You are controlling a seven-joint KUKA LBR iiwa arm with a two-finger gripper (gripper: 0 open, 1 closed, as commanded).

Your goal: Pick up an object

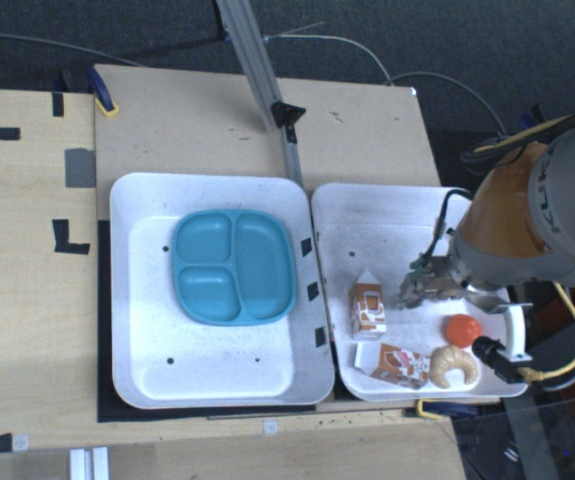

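The arm was in over the right bin point(387, 203), reaching from the right, and the gripper point(419, 286) hung low above bare bin floor. Whether it was wide or narrow, I could not tell from up there, and nothing showed in its grasp. So this read as the approach step, with no pick made yet.

The candidates sat close. A small brown-and-white carton point(368, 310) stood just left of the gripper. A red ball point(463, 329) lay just below and right of it, near the wrist. A croissant point(453, 367) rested at the bin's lower edge, touching a flat brown packet point(399, 364) beside it. Over in the left bin point(127, 268), a blue divided plate point(234, 266) sat well apart from the action.

The next move, by my reckoning, called for a short shift sideways onto the carton, then a straight drop and a squeeze. The carton looked tippable, so centring mattered.
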